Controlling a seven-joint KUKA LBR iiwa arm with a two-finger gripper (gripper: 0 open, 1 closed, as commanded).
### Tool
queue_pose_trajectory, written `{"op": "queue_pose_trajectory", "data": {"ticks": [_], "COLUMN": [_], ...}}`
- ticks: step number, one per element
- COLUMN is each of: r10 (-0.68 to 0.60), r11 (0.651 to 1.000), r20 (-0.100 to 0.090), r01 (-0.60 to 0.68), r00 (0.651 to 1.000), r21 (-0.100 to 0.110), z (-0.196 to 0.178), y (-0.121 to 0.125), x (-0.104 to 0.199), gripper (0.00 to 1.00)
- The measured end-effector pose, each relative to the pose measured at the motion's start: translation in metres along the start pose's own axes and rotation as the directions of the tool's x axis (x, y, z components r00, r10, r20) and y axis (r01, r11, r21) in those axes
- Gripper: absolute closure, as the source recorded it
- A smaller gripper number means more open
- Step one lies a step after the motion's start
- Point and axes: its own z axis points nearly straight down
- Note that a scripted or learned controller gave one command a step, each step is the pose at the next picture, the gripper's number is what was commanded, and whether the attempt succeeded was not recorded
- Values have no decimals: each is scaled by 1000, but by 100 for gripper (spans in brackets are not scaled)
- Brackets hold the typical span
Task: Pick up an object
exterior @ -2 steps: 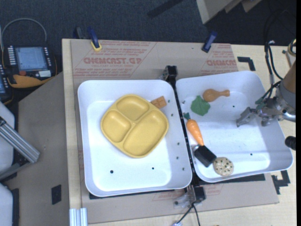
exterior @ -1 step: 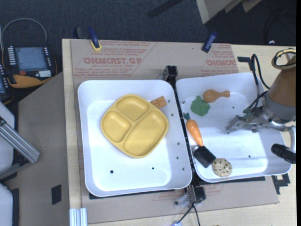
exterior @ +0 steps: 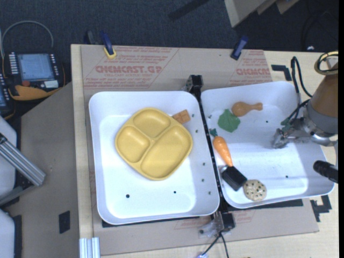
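The gripper (exterior: 280, 138) sits low near the right bin's (exterior: 301, 190) right edge; whether it is open I cannot tell. Nothing lies beneath it, so a grab here likely catches nothing.

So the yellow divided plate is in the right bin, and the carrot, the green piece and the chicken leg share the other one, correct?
Not quite. The yellow divided plate lies in the left bin, as the camera view shows. The carrot, the green piece and the chicken leg share the right bin, where the gripper also sits.
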Motion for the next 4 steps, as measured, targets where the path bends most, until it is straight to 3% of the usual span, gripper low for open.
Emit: {"op": "queue_pose_trajectory", "data": {"ticks": [1, 3, 4], "r10": [-2, -3, -5], "r11": [1000, 1000, 1000], "r20": [-6, -3, -9], "r01": [2, 3, 5], "r00": [1000, 1000, 1000], "r21": [7, 1, 12], "z": [-51, -149, -143], "y": [11, 13, 6], "x": [1, 3, 47], "gripper": [100, 100, 100]}}
